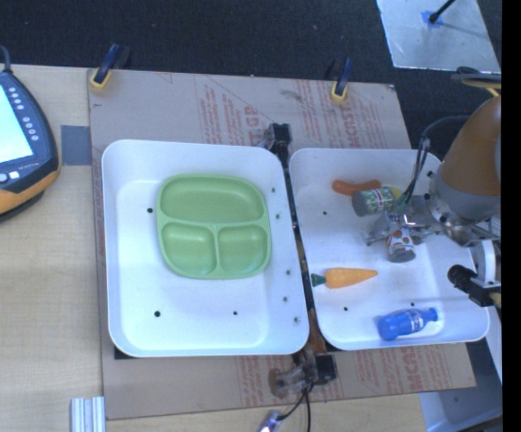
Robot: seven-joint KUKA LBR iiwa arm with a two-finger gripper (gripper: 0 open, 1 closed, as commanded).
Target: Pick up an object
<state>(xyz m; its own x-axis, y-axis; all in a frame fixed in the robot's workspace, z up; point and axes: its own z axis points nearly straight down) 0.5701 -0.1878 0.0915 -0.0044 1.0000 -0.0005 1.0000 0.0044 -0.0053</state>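
Pale wooden desk (35, 277), covered in part by a brown cardboard sheet (242, 106) held with two yellow-and-blue clamps at 12 o'clock.

Item 1: left shallow white plastic bin (125, 327), holding a light green three-compartment plate (213, 226) near its middle.

Item 2: right shallow white plastic bin (332, 331), touching the left bin along a shared edge. Contents as I read them:
- orange plastic carrot with a green tip (348, 278), at the bin's 8 o'clock, lying flat.
- blue plastic bottle with a white label (408, 322), at 5 o'clock, on its side.
- orange-red sausage-shaped toy (355, 186), at 11 o'clock.
- grey tin can with a yellow-green label (376, 201), on its side, touching the sausage-shaped toy.
- small white can with red markings (401, 243), near the bin's centre, right at the jaws.

Item 3: grey arm with orange band (471, 165), entering from 3 o'clock. Its gripper (393, 230) sits low over the small white can; I cannot tell how the jaws stand.

Item 4: grey and orange handheld control pendant (4, 147), on the desk at 9 o'clock.
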